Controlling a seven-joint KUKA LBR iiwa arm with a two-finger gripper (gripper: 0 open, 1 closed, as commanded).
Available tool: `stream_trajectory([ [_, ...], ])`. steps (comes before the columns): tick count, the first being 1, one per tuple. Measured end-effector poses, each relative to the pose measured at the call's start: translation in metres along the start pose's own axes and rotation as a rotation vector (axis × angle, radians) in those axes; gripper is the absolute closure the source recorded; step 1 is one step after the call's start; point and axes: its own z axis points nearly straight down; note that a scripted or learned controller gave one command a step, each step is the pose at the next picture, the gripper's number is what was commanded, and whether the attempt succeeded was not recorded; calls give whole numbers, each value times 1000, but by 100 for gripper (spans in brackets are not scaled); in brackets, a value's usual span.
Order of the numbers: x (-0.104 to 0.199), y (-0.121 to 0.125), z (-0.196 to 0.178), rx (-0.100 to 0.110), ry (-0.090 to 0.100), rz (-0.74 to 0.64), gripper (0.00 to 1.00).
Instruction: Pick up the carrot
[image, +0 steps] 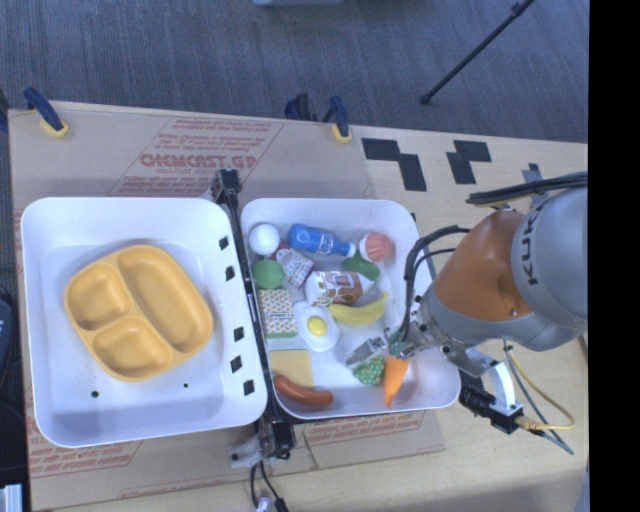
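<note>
Carrot (395, 379) directly beneath gripper (397, 352), right bin's (330, 207) near corner.

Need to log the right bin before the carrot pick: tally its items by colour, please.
White: 2, ball, fried egg
Green: 3, at
Yellow: 2, banana, cheese
Blue: 1, bottle
Orange: 1, carrot
Red-brown: 1, sausage
Mixed or unclear: 4
Total: 14

Single fixed camera, mounted above the bench (330, 170), looking down at a slant. Far enough to frame both white bins whole: left bin (40, 300) at left of frame, right bin (330, 208) at centre. Grey floor along the top edge. Arm (500, 275) enters from frame right.
</note>
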Motion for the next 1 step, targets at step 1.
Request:
stream_trajectory([
  [1, -1, 0, -10, 2, -2, -4, 100],
])
